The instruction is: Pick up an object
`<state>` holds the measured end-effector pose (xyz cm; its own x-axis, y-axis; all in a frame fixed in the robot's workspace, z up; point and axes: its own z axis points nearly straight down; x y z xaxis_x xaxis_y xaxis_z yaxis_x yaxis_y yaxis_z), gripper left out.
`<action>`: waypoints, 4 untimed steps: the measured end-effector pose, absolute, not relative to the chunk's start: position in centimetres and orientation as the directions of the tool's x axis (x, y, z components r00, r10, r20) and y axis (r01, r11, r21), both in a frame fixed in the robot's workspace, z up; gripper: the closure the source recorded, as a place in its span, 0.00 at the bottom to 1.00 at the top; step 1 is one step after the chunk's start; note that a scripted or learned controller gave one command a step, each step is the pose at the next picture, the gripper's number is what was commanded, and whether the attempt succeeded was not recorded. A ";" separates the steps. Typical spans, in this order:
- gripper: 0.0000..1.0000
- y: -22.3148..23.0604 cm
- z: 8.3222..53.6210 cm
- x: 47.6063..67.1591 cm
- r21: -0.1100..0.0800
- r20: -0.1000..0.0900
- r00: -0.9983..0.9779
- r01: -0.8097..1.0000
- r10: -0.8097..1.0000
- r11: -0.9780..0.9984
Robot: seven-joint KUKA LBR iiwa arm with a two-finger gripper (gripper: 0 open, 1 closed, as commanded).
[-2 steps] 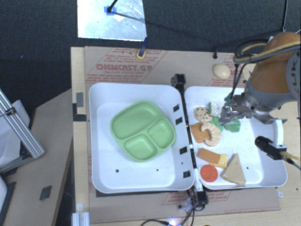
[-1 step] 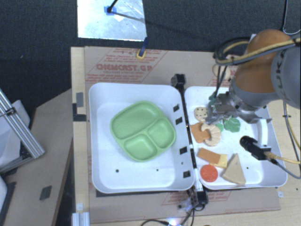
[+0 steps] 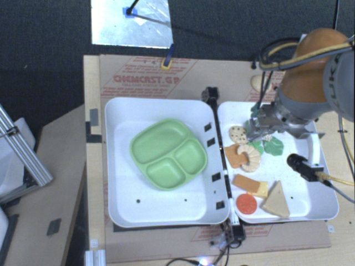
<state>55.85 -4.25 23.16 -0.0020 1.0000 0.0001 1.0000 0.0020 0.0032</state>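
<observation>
**Gripper lowered over toy food in the right bin**

In the left white bin [image 3: 119,204] a pale green three-compartment plastic plate [image 3: 168,154] was seen lying flat near the centre, tilted slightly toward five o'clock. Between the two bins a black hinged divider strip [image 3: 217,148] was seen running from twelve to six o'clock.

In the right white bin [image 3: 324,206] the loose objects were found clustered. A round speckled cookie piece [image 3: 237,133] lay at nine o'clock of the gripper, with a tan croissant-shaped toy [image 3: 244,156] just below it. At six o'clock of these, an orange wedge-like block [image 3: 250,184], a red disc [image 3: 246,204] and a beige triangular slice [image 3: 276,200] were seen close together near the bin's lower rim. A small green piece [image 3: 273,146] lay just beside the gripper at four o'clock.

The two-finger gripper [image 3: 256,131] was positioned low over the upper part of the cluster, between the cookie and the green piece. Whether it was spread or closed could not be told, and nothing was seen held.

The pieces were judged to be light, stiff, smooth plastic, likely to slip or skid on the bin floor. The green piece was judged the nearest candidate; a hold across its narrower sides would be advised, since neighbours crowd it at eight o'clock.
</observation>
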 end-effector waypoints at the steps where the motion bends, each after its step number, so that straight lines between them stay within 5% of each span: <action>1: 1.00 -3.1 21.5 55.3 0.000 0.000 -0.006 1.000 1.000 0.006; 4: 1.00 -4.2 21.9 54.8 0.000 0.000 0.000 1.000 1.000 0.000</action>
